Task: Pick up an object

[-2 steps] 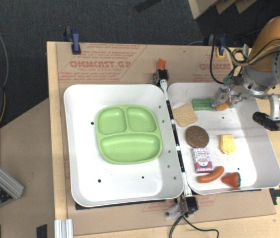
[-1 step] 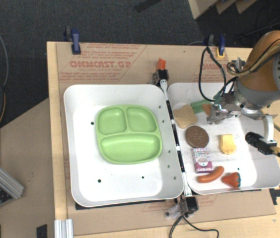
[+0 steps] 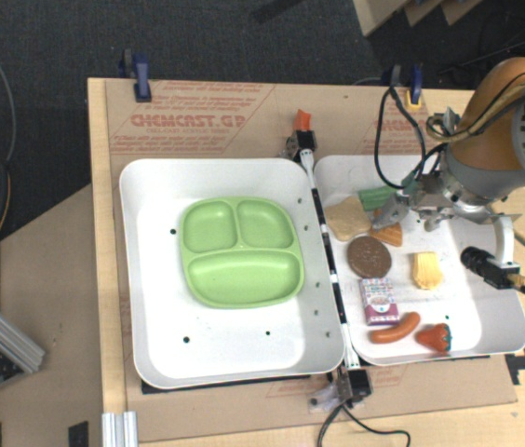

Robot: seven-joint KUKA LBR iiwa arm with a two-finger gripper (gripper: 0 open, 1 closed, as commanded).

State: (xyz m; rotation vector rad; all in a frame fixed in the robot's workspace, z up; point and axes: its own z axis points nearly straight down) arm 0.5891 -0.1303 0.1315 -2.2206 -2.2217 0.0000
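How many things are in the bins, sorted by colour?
Green: 2, the divided plate and a block
Tan: 1, bread slice
Orange: 1, wedge
Brown: 1, round patty
Yellow: 1, chunk
Pink: 1, small box
Red: 2, sausage and pepper
Total: 9

My bench (image 3: 197, 124), covered with brown printed board, carries two white bins side by side and touching, the left bin (image 3: 151, 277) and the right bin (image 3: 495, 319), with blue clamps (image 3: 138, 74) at its far edge.
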